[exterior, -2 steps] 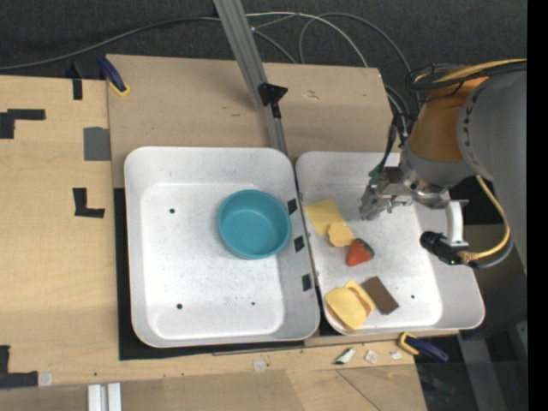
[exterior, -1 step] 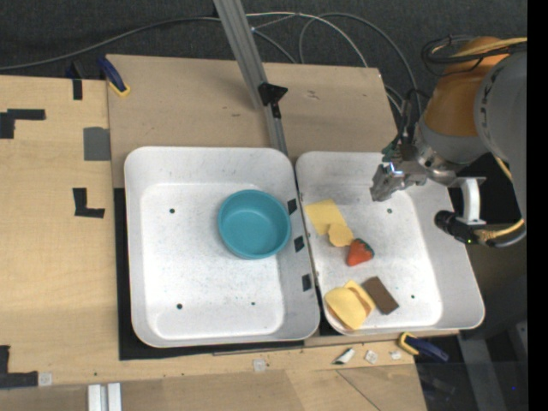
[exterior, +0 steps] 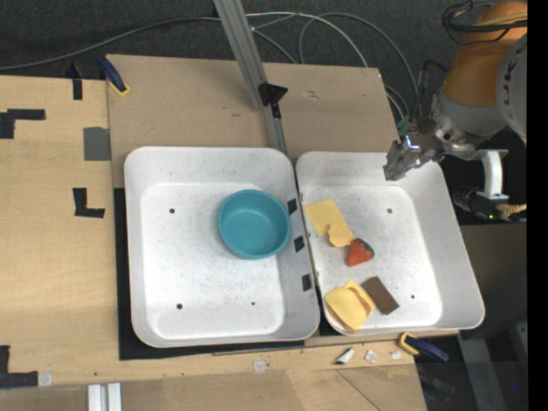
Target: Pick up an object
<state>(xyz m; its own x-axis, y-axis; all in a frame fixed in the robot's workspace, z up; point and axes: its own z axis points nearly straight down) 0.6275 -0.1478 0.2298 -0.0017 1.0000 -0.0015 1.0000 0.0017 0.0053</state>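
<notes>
Right bin (exterior: 428, 229) – strawberry (exterior: 360, 252) below-left of pincer (exterior: 399, 168)

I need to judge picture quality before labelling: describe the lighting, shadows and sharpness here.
Camera view: even, soft overhead light with no harsh glare on the white bins; the blue bowl and strawberry look fairly crisp with faint shadows; the gripper is small, dark and slightly blurred; the background above the bench is dim.

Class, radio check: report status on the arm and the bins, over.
Gripper over right bin's far rim, holding nothing seen. Strawberry, yellow pieces, brown block unpicked. Path clear.
</notes>
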